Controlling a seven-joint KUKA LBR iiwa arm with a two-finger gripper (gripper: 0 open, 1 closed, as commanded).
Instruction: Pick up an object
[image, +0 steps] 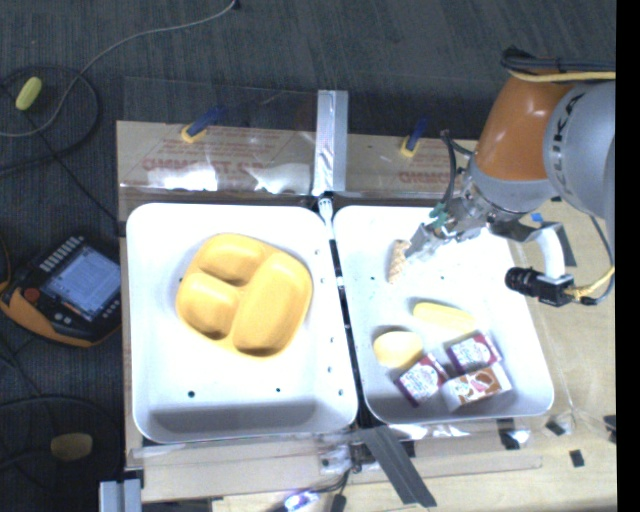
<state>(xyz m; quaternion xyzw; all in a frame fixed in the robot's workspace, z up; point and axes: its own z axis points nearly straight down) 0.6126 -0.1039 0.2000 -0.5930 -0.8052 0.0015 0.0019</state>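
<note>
Tan cone-like piece (397, 261) lies just beside the tool (428, 240).

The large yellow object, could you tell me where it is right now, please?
The large yellow object lies in the left bin, roughly at its middle, across the divider from the small packets in the right bin.

The left bin (150, 400) holds one big lumpy object (243, 292). In the right bin (520, 330), the gripper (432, 232) hangs near the far wall; three small packets (455, 370), perhaps cartons, cluster near the front.
</note>
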